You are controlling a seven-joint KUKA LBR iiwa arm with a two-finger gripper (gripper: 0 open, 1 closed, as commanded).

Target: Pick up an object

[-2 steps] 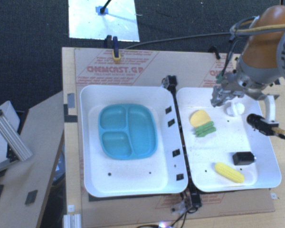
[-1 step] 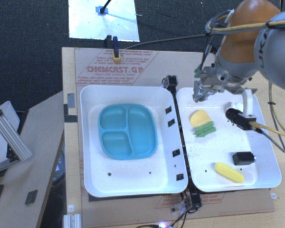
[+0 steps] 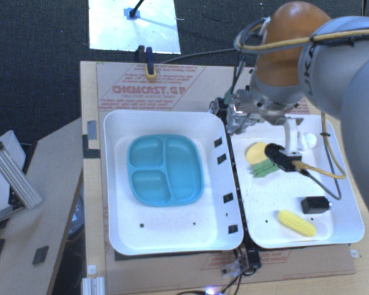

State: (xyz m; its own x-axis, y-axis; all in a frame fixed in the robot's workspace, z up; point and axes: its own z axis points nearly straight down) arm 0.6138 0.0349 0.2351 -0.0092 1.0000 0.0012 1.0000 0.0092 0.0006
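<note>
Broadly, the surface [image 3: 190,82] is a pale board with red lettering along its far edge, where a blue and yellow clamp [image 3: 150,63] grips it. Beyond that edge lies a dark carpeted floor [image 3: 37,42] with a shiny square sheet [image 3: 132,17] on it. Two white bins sit side by side, touching. The left bin [image 3: 172,226] holds a blue divided plate [image 3: 166,169]. The right bin [image 3: 264,204] holds a yellow corn cob [image 3: 296,223] toward the surface's near edge, a black block [image 3: 315,204] just beside it, and farther back a round yellow piece [image 3: 256,152] touching a green piece [image 3: 262,169]. The grey arm [image 3: 350,60] hides the surface's far right corner and part of the right bin. The hand [image 3: 237,118] sits low at that bin's far inner corner, a tangle of metal too cluttered to tell whether it is wide or narrow. The green piece is partly covered by the robot and hard to identify.
</note>
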